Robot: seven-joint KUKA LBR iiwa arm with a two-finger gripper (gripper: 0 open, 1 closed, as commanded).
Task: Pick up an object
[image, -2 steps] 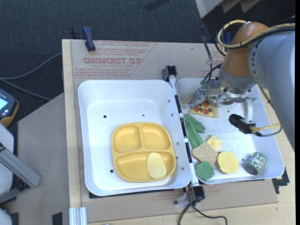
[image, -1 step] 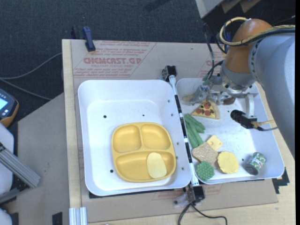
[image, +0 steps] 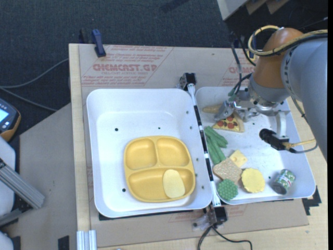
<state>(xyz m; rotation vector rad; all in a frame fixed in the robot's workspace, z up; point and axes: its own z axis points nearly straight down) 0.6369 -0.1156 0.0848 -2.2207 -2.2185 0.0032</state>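
Pincer [image: 235, 110] detail is blurring into grey metal at the right bin [image: 291, 191], so I cannot tell its spread. It is hovering at the triangular pizza slice [image: 229, 124]. Left bin [image: 104, 139] is carrying a glossy yellow 3-compartment plate [image: 156, 163] bearing a pale oval [image: 174, 184].

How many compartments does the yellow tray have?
3: the yellow tray in the left bin has two upper compartments side by side and one wide lower compartment holding a pale oval piece.
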